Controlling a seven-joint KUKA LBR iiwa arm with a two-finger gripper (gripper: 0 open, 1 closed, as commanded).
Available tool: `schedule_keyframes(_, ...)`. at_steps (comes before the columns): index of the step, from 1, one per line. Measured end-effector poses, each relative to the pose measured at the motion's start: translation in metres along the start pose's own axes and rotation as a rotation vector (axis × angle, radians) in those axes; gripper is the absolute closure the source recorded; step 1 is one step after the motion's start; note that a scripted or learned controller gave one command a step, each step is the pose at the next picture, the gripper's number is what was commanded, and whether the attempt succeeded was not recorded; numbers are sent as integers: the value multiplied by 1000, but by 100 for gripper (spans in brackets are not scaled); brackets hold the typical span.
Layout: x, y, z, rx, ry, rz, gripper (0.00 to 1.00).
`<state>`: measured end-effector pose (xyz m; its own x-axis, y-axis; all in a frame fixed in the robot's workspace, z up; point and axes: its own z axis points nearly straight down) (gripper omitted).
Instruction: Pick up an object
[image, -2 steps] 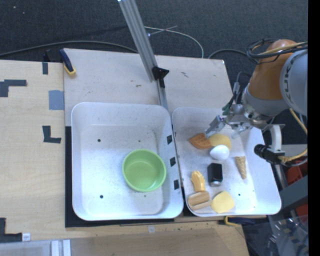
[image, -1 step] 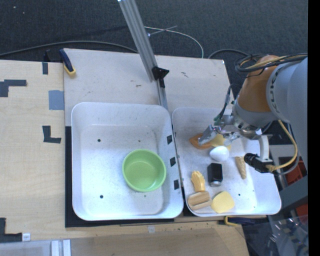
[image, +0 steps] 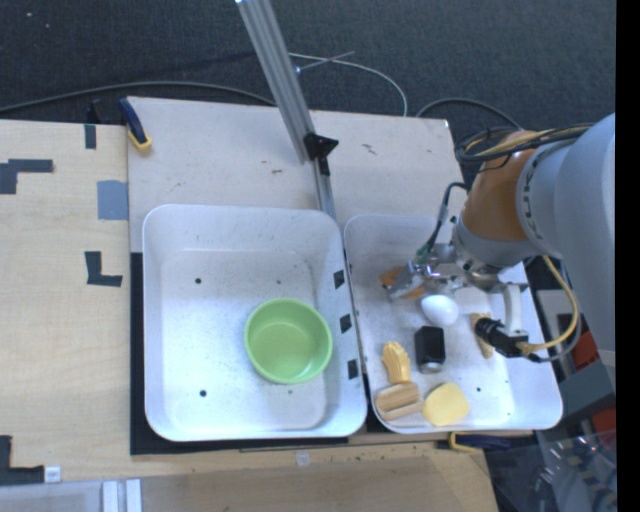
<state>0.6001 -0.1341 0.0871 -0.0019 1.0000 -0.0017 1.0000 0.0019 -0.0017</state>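
Wrist bulk hides much of the end effector (image: 402, 284) beside the white egg (image: 438, 308); grip state unclear.

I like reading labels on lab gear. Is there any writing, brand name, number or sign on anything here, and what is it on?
No text reads in this view.
Dark tape patches on the wooden bench: plain shapes, not letters.
Small black tabs on the rim between the two white bins: too small to tell if printed.
Black cylinder in the right bin: no label legible.
Arm and end effector: no legible marking.
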Motion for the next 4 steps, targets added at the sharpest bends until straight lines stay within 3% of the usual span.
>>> schedule_keyframes(1, 1, 0, -11, 0, 2, -1, 100)
schedule_keyframes(4, 7, -4, -187, -7, 0, 0, 100)
